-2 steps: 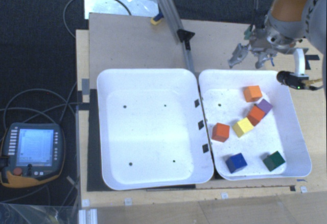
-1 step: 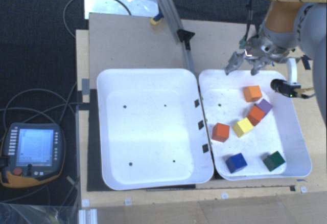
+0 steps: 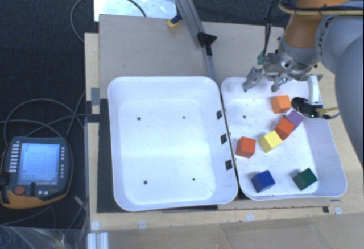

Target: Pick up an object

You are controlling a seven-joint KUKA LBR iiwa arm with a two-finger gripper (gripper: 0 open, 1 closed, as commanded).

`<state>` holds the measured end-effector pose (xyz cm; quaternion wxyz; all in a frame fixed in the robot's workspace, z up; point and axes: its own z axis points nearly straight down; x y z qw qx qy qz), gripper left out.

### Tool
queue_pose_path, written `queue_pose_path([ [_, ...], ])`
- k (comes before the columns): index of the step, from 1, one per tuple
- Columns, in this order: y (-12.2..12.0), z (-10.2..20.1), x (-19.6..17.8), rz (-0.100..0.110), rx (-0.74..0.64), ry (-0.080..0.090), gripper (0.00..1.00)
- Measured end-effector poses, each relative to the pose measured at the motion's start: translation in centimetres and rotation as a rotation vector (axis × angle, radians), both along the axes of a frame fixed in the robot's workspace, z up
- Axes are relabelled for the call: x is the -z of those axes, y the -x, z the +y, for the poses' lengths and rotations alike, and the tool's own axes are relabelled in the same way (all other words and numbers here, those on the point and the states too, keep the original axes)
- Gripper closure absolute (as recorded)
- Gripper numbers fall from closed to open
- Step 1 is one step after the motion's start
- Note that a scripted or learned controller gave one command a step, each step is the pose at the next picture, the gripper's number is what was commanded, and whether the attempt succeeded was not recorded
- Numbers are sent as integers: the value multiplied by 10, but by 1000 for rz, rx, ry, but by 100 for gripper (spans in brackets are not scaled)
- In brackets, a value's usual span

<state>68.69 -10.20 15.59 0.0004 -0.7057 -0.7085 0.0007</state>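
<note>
My gripper (image 3: 264,83) hovers over the back of the right bin (image 3: 333,185), its fingers spread open with nothing between them. Just to its right and nearer the front lies an orange block (image 3: 280,104). In front of that, a purple block (image 3: 295,117) touches a red-orange block (image 3: 284,127), which sits against a yellow block (image 3: 271,141). Another orange block (image 3: 245,146) rests near the bin's left wall. A blue block (image 3: 263,180) and a green block (image 3: 305,178) sit at the front.
The left bin (image 3: 122,128) stands beside the right one, joined by black clips (image 3: 223,138). A grey pole (image 3: 190,12) slants across the back of the bench. A teach pendant (image 3: 35,171) lies on the floor at the left.
</note>
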Motion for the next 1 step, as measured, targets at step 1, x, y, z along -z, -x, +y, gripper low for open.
queue_pose_path([
  [1,-2,0,-14,-7,-2,1,100],
])
